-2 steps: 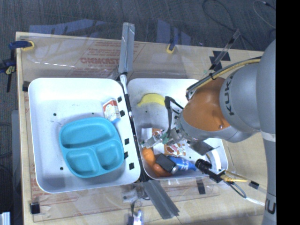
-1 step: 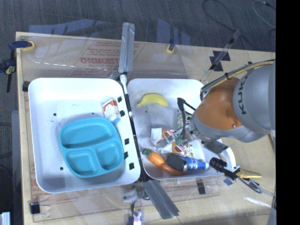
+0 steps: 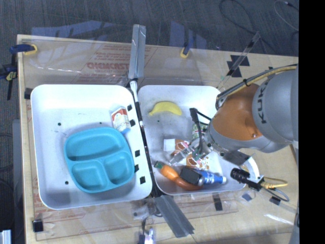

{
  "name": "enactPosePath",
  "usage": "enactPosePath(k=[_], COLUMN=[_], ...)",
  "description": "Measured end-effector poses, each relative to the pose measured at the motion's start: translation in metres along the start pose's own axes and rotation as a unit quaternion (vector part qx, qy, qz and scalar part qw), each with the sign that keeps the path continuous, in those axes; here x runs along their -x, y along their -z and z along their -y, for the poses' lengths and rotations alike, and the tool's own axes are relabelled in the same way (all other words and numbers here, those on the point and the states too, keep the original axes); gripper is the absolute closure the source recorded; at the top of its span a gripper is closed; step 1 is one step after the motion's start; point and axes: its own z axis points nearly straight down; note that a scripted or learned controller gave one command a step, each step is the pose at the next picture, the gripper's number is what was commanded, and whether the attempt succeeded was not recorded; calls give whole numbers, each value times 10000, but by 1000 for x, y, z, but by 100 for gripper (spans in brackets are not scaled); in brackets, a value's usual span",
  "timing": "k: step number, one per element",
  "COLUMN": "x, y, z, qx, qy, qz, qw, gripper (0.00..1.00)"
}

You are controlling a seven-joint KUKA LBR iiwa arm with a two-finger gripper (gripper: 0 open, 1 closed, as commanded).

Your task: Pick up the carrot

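carrot (image 3: 170, 172): lying near-left in right bin (image 3: 152, 98), black block (image 3: 190, 175) touching it
gripper (image 3: 199, 145): I'm hovering just far-right of it, can't tell finger state
next: I'm aiming left, clear of block

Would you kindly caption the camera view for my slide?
KUKA arm reaches into the right bin near the carrot; blue tray sits in the left bin.

Tray (image 3: 99, 159) in left bin (image 3: 45, 105); carrot (image 3: 170, 172), banana (image 3: 165, 108) in right bin (image 3: 203, 93).
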Motion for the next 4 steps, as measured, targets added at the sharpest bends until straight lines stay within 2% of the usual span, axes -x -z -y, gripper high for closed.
enactPosePath(k=[1,2,3,4], x=[-11,13,-44,53], y=[1,52,26,3], z=[1,24,-5,-52], qx=[23,-49,-39,47], qy=[2200,3203,3978,4333], qz=[69,-153,-173,24], qw=[9755,9472,9173,9012], gripper=[0,0,0,0])
